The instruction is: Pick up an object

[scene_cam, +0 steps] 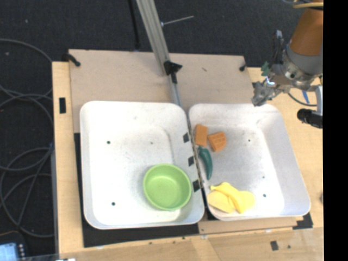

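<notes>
My gripper [261, 95] hangs above the far right corner of the right bin [272, 145], with nothing seen between its fingers. In that bin lie two orange blocks [209, 139] near the left wall, a teal object [205, 161] just below them, and a yellow banana-like toy [231, 198] at the near left corner. A green bowl [167, 186] sits in the near right part of the left bin [125, 140]. The gripper stands well away from all of these.
A slanted metal pole [157, 39] rises behind the bins, meeting the bench near the divide between them. Cables lie on the dark floor at left. The bench's bare board runs behind the bins.
</notes>
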Available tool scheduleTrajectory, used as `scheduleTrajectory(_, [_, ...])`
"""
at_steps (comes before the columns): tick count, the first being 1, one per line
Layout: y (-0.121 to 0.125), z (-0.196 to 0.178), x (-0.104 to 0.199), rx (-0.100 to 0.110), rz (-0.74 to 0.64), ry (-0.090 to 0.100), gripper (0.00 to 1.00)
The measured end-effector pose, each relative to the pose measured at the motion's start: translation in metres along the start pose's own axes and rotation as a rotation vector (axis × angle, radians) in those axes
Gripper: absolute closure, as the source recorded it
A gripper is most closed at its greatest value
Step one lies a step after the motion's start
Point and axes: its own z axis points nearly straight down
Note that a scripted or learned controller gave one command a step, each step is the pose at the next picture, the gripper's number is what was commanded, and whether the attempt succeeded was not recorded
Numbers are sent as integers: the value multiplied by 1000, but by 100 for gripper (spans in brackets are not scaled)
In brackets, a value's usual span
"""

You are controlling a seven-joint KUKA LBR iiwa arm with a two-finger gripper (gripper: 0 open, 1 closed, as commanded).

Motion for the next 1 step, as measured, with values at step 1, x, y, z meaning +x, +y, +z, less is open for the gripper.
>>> scheduleTrajectory(1, [-6,-9,51,1,-1,2,100])
